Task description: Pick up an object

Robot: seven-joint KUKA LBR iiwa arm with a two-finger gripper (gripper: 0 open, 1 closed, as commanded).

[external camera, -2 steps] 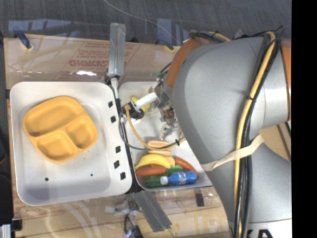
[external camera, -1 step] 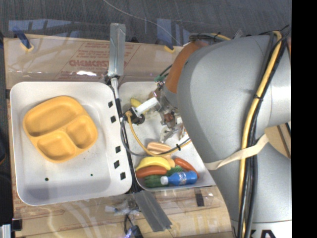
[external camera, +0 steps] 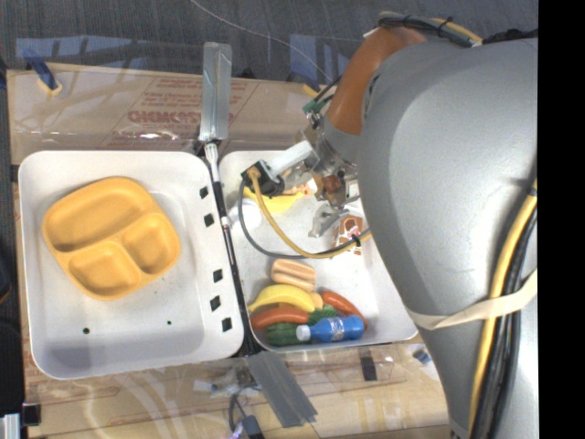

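Nearest me, the blue bottle point(external camera: 331, 329) lies lengthwise along the right bin's point(external camera: 388, 314) front wall beside the banana point(external camera: 281, 297). My gripper point(external camera: 327, 216) hangs toward the bin's back; I cannot tell its state.

text: red print on cardboard sheet point(external camera: 164, 108) | reversed, blurred | unreadable

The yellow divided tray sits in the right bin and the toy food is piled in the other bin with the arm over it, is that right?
Not quite. The camera view shows the yellow divided tray in the left bin. The toy food is piled in the right bin, under the arm.
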